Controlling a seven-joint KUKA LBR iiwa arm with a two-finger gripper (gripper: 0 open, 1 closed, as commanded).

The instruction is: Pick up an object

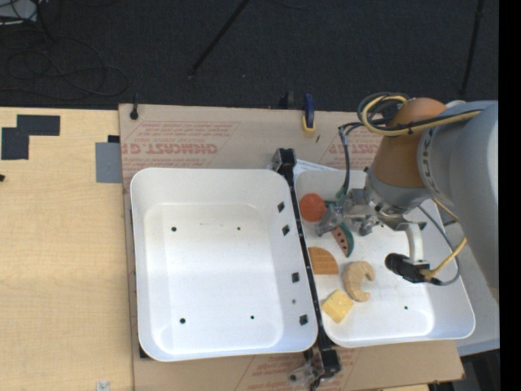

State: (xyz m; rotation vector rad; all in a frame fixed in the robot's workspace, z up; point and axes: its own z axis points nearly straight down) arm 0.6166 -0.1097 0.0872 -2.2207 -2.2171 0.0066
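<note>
A small green and red wedge, shaped like a watermelon slice (pixel 343 239), lies in the right shallow white bin (pixel 444 320), its long axis slanting from upper left to lower right. You will find the grey two-finger gripper (pixel 352 215) just above it, almost touching. I cannot tell how the gripper is set, and nothing shows held in it. An orange round ball (pixel 312 207) sits just to the gripper's left.
</note>
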